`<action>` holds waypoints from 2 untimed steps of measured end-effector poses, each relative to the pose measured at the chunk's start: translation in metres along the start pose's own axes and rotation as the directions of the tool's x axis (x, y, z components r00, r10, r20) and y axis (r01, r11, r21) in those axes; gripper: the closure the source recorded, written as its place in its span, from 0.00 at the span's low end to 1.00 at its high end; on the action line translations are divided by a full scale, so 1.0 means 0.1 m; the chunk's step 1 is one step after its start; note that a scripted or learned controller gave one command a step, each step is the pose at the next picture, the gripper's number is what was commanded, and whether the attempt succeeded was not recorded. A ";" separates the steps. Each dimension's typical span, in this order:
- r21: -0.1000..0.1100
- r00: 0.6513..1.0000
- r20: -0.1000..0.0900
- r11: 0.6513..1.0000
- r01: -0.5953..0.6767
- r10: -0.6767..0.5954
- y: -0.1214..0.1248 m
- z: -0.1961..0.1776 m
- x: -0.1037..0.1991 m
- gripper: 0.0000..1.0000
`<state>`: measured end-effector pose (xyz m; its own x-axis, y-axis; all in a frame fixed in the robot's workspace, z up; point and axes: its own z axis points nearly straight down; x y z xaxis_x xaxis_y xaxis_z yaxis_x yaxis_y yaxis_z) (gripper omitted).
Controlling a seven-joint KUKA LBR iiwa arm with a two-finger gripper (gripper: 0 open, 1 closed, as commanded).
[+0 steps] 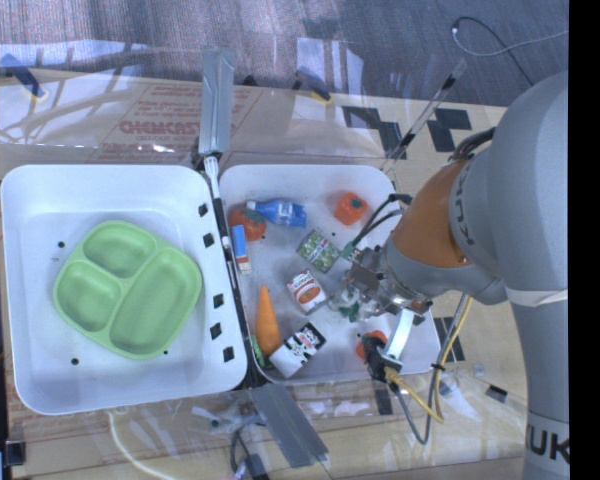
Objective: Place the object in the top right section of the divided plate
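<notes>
A green divided plate [128, 287] lies in the left bin [30, 348], with nothing in its three sections. My gripper [358, 298] is down in the right bin [280, 183], near its right side, among the loose items. Its tips are hidden behind the wrist body. Close to it on the left lie a small red-and-white can [305, 291] and a green patterned packet [318, 250]. A red item [372, 344] shows just below the wrist.
The right bin also holds a blue bottle [277, 211], an orange tomato-like fruit [350, 207], a carrot [266, 320], a black-and-white carton [297, 348] and a slim blue-and-orange tube [240, 248]. A divider wall with black clips [220, 268] separates the bins. Cables hang off the wrist.
</notes>
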<state>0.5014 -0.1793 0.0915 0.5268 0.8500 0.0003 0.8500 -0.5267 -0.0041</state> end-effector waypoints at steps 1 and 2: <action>0.000 1.000 0.000 1.000 0.009 -0.009 -0.64 0.01 0.56 1.00; -0.002 0.996 -0.001 0.996 -0.086 0.086 -0.22 0.00 -0.11 1.00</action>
<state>0.4767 -0.1768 0.0920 0.5975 0.8018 0.0006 0.8018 -0.5975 -0.0022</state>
